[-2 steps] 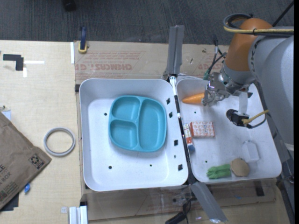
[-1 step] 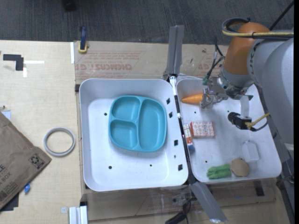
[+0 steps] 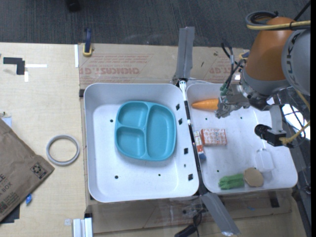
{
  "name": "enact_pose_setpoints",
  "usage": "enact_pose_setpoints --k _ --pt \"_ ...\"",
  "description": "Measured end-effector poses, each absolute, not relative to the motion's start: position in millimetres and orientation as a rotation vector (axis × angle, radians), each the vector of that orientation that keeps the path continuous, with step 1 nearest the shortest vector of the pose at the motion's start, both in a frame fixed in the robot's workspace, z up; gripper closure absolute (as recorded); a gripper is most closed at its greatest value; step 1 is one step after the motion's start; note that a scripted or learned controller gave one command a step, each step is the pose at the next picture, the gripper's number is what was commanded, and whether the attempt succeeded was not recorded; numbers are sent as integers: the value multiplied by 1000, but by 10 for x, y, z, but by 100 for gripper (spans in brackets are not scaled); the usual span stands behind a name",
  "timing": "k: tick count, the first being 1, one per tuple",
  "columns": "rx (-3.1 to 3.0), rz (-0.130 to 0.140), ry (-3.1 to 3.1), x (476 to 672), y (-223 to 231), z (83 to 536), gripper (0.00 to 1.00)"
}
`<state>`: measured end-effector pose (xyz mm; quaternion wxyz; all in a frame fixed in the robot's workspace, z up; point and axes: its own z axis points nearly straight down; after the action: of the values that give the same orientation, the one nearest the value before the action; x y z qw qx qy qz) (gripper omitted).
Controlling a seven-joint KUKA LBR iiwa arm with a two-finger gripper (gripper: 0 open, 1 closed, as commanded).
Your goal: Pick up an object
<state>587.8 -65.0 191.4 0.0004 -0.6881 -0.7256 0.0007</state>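
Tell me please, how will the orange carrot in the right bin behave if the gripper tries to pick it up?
The carrot is tapered and rounded, so it may roll or pivot when nudged. It looks like smooth plastic, probably light and somewhat slippery. It lies close to the right bin far wall, beside the gripper, so room for the grasp seems tight.

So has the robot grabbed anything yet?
Not yet. Nothing looks lifted: the carrot, the small box, the green thing and the tan piece all lie in the right bin. The gripper sits low just beside the carrot's right end. Grabbing and lifting are still left.
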Motion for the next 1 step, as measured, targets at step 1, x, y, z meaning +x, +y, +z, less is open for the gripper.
enact_pose_setpoints --k 1 --pt "-2162 3 -2279 5877 -654 1913 0"
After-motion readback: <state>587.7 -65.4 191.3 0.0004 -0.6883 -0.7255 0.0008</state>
